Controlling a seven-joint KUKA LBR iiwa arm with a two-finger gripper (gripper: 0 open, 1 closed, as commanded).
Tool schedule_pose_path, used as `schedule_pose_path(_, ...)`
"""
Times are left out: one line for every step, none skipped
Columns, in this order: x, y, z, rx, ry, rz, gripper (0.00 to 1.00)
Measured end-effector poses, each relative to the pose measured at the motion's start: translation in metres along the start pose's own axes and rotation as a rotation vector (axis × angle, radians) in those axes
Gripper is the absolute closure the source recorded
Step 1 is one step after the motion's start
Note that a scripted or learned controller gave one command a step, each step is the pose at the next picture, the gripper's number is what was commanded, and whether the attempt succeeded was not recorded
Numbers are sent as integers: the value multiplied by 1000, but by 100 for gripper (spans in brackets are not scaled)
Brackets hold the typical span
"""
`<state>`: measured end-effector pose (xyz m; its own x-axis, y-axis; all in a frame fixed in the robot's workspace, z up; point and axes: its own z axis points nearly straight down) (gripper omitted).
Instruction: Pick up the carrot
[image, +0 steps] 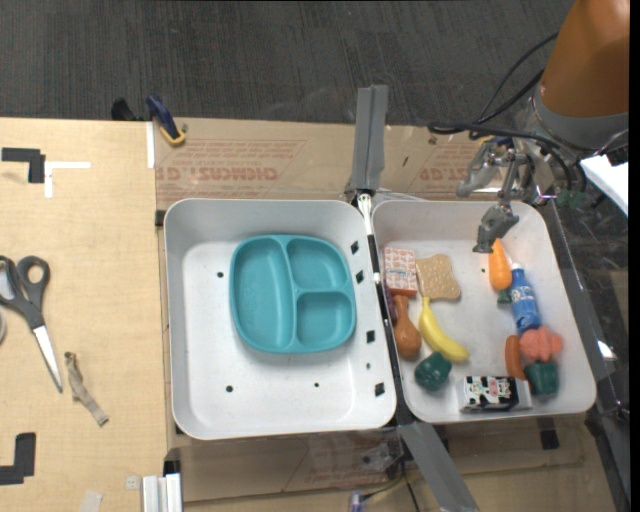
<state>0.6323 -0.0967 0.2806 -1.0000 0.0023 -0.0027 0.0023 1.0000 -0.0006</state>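
Observation:
The carrot (499, 268) is a small orange piece lying lengthwise in the upper right part of the right bin (570, 300), just above a blue bottle (522, 301). My gripper (497, 226) hangs over the bin's far right corner, its tip just above the carrot's far end. It looks open, and nothing sits between its fingers. The carrot lies free on the bin floor.
The right bin also holds a red-and-white pack (399, 270), a bread slice (438, 278), a banana (441, 336), a brown drumstick (405, 336), green pieces (433, 373), a salmon-coloured toy (541, 346) and a black-and-white carton (490, 393). A teal divided plate (293, 293) lies in the left bin (190, 330). Scissors (31, 310) lie on the bench at left.

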Motion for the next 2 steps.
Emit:
schedule_pose_path(-5,-48,45,0,-1,42,0)
schedule_pose_path(-15,-100,150,0,-2,111,0)
